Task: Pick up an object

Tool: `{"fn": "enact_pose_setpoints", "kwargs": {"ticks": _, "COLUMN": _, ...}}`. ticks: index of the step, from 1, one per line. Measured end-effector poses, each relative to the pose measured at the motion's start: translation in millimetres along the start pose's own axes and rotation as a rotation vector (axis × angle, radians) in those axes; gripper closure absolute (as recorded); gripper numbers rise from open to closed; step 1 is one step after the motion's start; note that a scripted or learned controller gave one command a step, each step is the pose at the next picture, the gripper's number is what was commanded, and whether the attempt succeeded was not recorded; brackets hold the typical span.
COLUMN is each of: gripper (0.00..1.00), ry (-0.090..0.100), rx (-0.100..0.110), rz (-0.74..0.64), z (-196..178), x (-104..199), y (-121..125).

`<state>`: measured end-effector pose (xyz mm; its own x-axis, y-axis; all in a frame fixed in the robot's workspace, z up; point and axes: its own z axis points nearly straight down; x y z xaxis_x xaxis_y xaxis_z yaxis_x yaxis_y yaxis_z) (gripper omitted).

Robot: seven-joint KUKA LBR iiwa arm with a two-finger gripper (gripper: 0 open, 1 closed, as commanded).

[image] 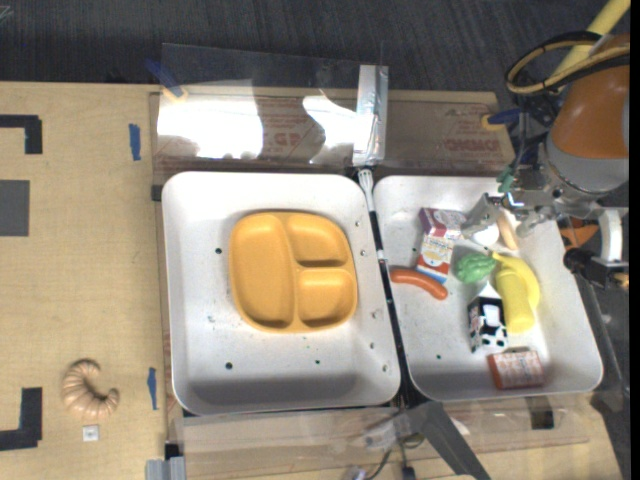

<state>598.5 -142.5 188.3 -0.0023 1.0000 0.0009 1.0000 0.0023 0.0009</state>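
The right bin (560,268) holds several objects. A small white and red carton (437,240) lies near its middle. A red sausage (418,282) sits just below it, and a green item (472,265) lies to the carton's right. Further right is a yellow banana (518,290), with a black-and-white cow-patterned piece (487,326) and a reddish box (516,368) below it. My gripper (506,216) hangs over the bin's upper right part, just above the banana and the green item. Nothing is seen held in it.
In the left bin (190,268) lies an orange divided plate (293,269). A croissant (90,388) rests on the bench outside the bins at the lower left. A clear panel and cardboard (300,128) stand behind the bins. Cables (550,63) hang at the upper right.
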Motion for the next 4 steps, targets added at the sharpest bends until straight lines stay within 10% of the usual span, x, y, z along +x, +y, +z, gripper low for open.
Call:
{"fn": "enact_pose_setpoints", "kwargs": {"ticks": 1, "gripper": 0.00, "ry": -0.002, "rx": -0.006, "rz": -0.054, "z": 91.5, "x": -25.0, "y": -28.6}}
{"fn": "enact_pose_setpoints", "kwargs": {"ticks": 2, "gripper": 1.00, "ry": -0.002, "rx": -0.007, "rz": -0.051, "z": 82.1, "x": -25.7, "y": -28.7}}
{"fn": "enact_pose_setpoints", "kwargs": {"ticks": 3, "gripper": 1.00, "ry": 0.000, "rx": -0.001, "rz": -0.697, "z": 63.0, "x": 10.6, "y": -60.7}}
{"fn": "enact_pose_setpoints", "kwargs": {"ticks": 4, "gripper": 1.00, "ry": -0.003, "rx": -0.009, "rz": -0.658, "z": -39.5, "x": 74.1, "y": -95.4}}
